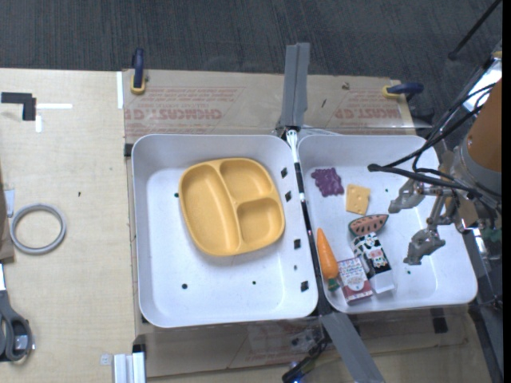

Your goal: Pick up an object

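My gripper (412,223) hangs over the right side of the right bin (447,294), its two grey fingers spread apart with nothing between them. To its left lie a watermelon slice (368,224), a cow-patterned milk carton (373,257) and a red packet (354,281). An orange carrot (326,253) rests along the bin's left wall. A purple grape bunch (326,181) and a yellow cheese wedge (358,199) sit farther back. The gripper touches none of them.
The left bin (160,294) holds a yellow divided plate (231,206). A grey tape ring (36,228) and scissors (12,333) lie on the bench at far left. Black cables run from the arm across the right bin's back corner.
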Motion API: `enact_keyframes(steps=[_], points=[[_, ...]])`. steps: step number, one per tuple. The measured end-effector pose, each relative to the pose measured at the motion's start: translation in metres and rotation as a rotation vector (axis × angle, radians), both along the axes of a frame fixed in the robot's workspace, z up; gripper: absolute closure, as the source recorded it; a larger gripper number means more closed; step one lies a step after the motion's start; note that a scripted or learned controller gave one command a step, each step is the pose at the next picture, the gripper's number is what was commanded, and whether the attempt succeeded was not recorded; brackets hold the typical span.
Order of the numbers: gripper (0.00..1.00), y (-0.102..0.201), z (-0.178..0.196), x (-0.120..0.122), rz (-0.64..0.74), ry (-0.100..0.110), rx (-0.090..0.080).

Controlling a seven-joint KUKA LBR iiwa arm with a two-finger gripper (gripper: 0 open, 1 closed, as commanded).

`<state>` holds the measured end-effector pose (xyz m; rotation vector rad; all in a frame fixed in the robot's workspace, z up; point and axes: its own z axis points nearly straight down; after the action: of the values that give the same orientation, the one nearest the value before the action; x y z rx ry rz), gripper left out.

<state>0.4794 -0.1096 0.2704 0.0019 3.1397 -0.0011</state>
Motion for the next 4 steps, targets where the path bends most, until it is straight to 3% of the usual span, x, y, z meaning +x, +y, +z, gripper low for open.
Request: enact_keyframes(steps=[1, 2, 3, 4], points=[[0.00, -0.013, -0.158, 0.006, -0.202, -0.024, 0.000], [0.00, -0.018, -0.177, 0.051, -0.704, -0.005, 0.002], [0.00, -0.009, -0.178, 0.113, -1.020, 0.000, 0.000], [1.00, -0.009, -0.169, 0.114, -1.017, -0.003, -0.002]])
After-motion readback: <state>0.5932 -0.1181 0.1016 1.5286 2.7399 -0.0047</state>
